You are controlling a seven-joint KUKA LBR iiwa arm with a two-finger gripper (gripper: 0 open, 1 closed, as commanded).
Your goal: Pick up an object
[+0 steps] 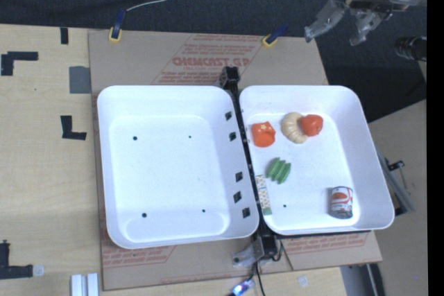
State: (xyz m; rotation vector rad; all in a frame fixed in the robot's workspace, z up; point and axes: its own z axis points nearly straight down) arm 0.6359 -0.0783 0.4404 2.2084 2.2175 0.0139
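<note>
Biggest risk: the orange-red piece, cream pastry-looking thing and red tomato-ish item crowd together at about 12 o'clock in the right bin, so a descent could nudge one and close on nothing. The green veg at center and the can at 5 o'clock sit clear. The gripper hangs high, at 1 o'clock outside the bin, fingers spread, holding nothing.

Both white bins look like smooth, slightly glossy plastic; under them lies matt brown cardboard with red print; the small can looks like metal under a glossy label; the bench looks like pale matt wood.
</note>
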